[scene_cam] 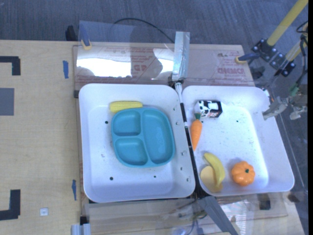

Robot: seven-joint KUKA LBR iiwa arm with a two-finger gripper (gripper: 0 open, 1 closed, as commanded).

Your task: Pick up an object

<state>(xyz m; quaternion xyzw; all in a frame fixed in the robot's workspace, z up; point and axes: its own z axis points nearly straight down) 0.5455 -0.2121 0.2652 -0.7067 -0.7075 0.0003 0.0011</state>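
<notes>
Pale wood worktop (39,131) carries two shallow white bins side by side, with grey carpet beyond at 12 o'clock. In the left bin (93,180) a blue divided plate (143,136) fills the middle, and a corn cob (126,105) lies just off the plate's 11 o'clock edge.

The right bin (274,170) holds the likelier picks. A black-and-white toy cow (209,108) sits at its 11 o'clock, and a carrot (195,133) lies along the rim at 9 o'clock, just below the cow. A banana (215,166) at 7 o'clock rests against a pale yellow piece (209,178), and a small orange pumpkin (243,173) stands near 5 o'clock.

Grey hardware at the right bin's 2 o'clock rim looks to be the pincer (282,106), though it is blurred. I cannot tell whether it is wide or narrow, and nothing is seen held in it.

No pick appears to be under way yet. The pumpkin seems the best target, since it stands apart from its neighbours with bare floor around it. A straight descent centred over it, closing across its widest part, should serve. The carrot hugs the wall and the banana touches its neighbour, so either risks a glancing or double grab.
</notes>
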